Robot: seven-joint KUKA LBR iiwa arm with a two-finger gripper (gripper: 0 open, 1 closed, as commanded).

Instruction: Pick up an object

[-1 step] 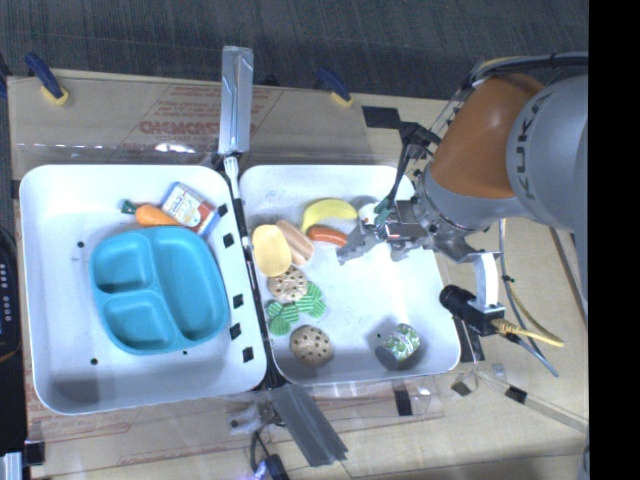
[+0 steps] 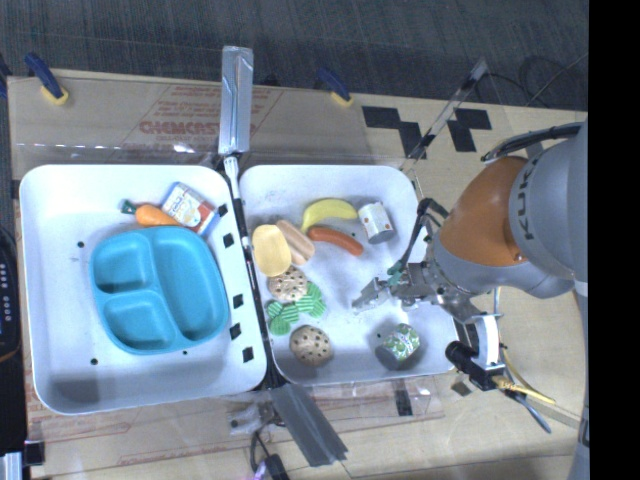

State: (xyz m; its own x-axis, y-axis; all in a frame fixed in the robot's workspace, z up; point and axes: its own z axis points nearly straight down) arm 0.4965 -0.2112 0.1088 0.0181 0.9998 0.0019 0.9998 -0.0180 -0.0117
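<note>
Tan desk (image 2: 300,108) on dark carpeted floor (image 2: 300,18). Two white bins side by side: left bin (image 2: 40,268), right bin (image 2: 340,183), touching along the middle. Metal bar (image 2: 236,98) upright at the far end of the seam. Blue clamps (image 2: 48,78) at the desk's far edge. Black stepped marks (image 2: 425,126) far right. Faint red print (image 2: 180,123) behind left bin.

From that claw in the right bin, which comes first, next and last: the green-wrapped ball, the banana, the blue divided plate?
Measured from the gripper in the camera view:
1. Green-wrapped ball, just below it near the right bin's front edge.
2. Banana, farther up toward the right bin's back.
3. Blue divided plate, away in the left bin.
</note>
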